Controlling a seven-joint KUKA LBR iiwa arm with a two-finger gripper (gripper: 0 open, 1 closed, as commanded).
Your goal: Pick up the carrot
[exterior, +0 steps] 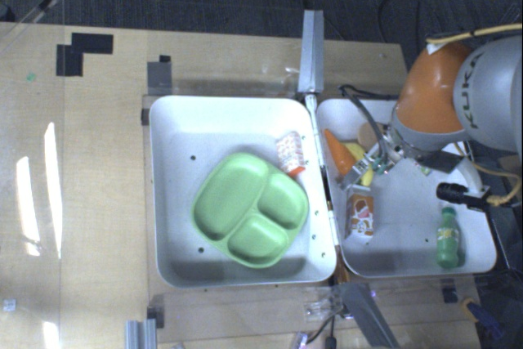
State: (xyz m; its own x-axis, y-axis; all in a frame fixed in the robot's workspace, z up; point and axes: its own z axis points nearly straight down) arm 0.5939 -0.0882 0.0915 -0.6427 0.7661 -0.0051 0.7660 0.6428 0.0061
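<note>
The carrot (337, 152) is an orange cone lying in the right bin (409, 257), close to that bin's left wall, with its point toward the back. My gripper (378, 161) hangs low over the right bin, just right of the carrot, with a yellow item (360, 164) between them. The grey arm with its orange band (433, 94) covers the bin's back right part and hides most of the gripper from above.
A brown and white snack packet (360, 215) lies in front of the carrot. A green bottle (447, 238) lies at the right bin's front right. The left bin (176, 176) holds a green divided plate (250, 208) and a small white packet with a red tip (290, 153).
</note>
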